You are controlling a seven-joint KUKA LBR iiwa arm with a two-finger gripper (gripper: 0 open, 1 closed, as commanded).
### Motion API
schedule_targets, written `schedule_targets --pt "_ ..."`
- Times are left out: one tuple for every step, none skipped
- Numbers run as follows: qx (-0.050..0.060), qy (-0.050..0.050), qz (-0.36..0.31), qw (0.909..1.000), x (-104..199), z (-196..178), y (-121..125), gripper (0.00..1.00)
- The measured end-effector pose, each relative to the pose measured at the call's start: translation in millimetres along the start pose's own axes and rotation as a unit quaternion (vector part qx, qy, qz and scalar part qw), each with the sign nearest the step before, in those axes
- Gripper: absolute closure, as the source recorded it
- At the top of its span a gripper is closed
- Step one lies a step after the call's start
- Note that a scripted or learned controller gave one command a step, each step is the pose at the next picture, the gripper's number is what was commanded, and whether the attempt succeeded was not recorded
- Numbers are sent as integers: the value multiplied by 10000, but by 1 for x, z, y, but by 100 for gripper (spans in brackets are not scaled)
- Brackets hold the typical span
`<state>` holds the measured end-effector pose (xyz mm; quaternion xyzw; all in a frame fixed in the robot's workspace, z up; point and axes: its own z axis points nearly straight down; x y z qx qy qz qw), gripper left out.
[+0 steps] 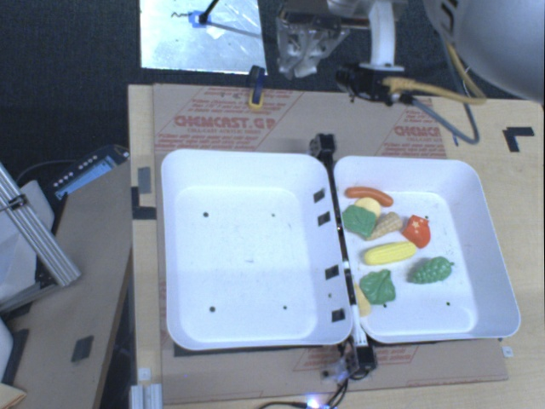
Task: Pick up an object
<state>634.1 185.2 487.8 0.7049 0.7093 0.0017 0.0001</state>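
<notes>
Toys [387, 239] lie clustered in the right bin [490, 228], toward its left wall. Gripper [298, 58] hangs beyond the bins' far edge, well apart; whether it is released or clenched cannot be told. Corn [389, 252], long axis roughly left–right, lies down-frame and right of it.

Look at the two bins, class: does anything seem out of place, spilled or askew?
Nothing looks spilled or damaged. All the toy foods lie inside the right bin, bunched toward its left side. One small oddity: a yellow piece sits tight against the divider wall, partly under a green leafy piece. The pincer hangs above the bench's far edge.
</notes>
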Motion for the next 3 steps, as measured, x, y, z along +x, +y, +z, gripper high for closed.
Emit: schedule_targets --pt "-24 -5 23 10000 -5 -41 35 100" --pt "28 1 -33 10000 54 -22 -68 100" --pt "-17 -7 40 10000 29 -48 5 100"
